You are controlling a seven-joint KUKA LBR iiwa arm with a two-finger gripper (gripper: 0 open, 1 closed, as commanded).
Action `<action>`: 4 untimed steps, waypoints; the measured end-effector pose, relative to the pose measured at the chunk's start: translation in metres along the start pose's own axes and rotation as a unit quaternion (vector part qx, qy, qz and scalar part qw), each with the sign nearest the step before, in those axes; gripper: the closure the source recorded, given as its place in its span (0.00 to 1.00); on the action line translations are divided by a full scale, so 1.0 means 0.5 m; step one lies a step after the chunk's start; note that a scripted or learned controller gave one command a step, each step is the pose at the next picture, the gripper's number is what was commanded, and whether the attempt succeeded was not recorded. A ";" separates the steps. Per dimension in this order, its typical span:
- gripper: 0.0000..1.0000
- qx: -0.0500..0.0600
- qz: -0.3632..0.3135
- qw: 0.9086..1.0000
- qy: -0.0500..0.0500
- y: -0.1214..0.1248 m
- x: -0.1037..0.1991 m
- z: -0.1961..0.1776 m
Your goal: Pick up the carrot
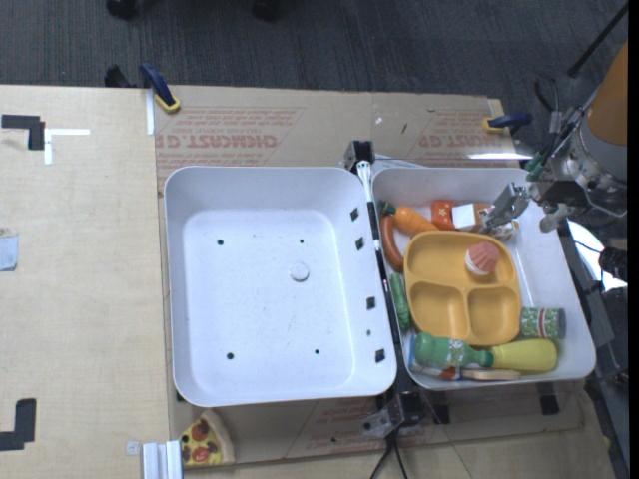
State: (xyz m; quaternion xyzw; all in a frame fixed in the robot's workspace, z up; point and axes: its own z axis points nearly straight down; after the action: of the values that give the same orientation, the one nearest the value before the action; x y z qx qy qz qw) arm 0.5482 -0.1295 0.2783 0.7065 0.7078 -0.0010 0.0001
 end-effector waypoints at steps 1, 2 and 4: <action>0.00 0.000 -0.012 1.000 0.001 -0.031 -0.099 0.274; 0.00 -0.004 0.008 1.000 0.003 -0.011 -0.162 0.370; 1.00 -0.010 0.012 1.000 0.000 -0.003 -0.168 0.328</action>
State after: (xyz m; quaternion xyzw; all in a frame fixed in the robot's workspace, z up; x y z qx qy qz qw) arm 0.5467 -0.2140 0.1142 0.7149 0.6992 0.0060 0.0068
